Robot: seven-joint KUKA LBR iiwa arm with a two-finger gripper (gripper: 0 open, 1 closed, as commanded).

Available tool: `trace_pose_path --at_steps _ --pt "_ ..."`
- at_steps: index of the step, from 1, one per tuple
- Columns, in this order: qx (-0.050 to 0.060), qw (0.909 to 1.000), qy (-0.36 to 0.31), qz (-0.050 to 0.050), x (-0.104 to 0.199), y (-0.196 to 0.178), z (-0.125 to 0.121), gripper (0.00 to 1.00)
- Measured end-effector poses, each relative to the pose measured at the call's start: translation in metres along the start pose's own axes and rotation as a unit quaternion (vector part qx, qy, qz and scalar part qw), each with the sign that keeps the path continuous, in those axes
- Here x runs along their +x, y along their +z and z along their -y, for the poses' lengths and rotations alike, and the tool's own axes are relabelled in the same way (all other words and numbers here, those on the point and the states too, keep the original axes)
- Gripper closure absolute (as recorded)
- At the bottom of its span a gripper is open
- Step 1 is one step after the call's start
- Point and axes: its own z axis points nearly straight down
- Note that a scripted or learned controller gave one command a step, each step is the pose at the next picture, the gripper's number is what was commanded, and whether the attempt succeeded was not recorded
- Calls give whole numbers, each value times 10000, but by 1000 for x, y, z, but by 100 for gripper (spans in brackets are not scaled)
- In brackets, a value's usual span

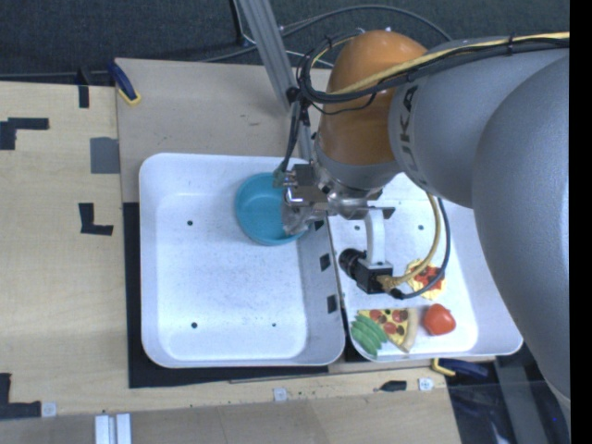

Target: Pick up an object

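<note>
Wood bench – dark floor

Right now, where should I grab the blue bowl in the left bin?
Probably the blue bowl by its left rim, coming straight down. It looks open-side up, so a thin wall is there to pinch, and that side lies clear of the gripper and the bin's walls.

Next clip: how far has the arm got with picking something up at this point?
Done: the arm has reached over the left bin, with its gripper at the right rim of the blue bowl. In hand: nothing I can confirm; the bowl appears to sit in the bin, and any grip is hidden. Left: a clear lift. The pizza slice, tomato and green vegetable lie in the right bin.
</note>
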Motion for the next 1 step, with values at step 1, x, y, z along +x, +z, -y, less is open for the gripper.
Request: trace_pose_path --at_steps 1 --pt "-1 10000 22 5 -3 0 0 0"
